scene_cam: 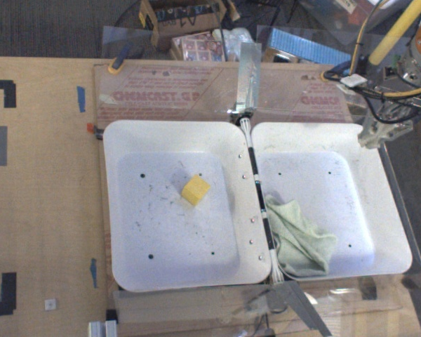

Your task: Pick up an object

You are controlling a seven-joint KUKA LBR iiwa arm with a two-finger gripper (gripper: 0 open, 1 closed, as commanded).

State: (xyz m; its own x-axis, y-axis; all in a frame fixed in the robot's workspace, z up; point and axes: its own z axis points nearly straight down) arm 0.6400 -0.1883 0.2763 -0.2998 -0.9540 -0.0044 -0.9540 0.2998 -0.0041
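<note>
Camera view: I am looking down at a slant on two shallow white bins side by side on my tabletop (42, 188).
Left bin (126, 146): I see one small yellow block (196, 190) on its floor, a little right of centre, well apart from every wall.
Right bin (365, 188): a crumpled pale green cloth (300, 237) lies in the near left corner, pressed against the divider between the bins and reaching toward the near rim.
Arm: its wrist end (396, 69) sits at the upper right, above and beyond the far right corner of the right bin, with yellow and black cables looping around it.
Jaws: I see a pale tip (370, 133) hanging over the far right rim of the right bin; I cannot tell whether they are apart or together.
Distance to objects: that tip is well apart from the cloth and farther still from the block.
Behind the bins: a clear sheet with red lettering (161, 95) and cluttered boxes (186, 16).
</note>
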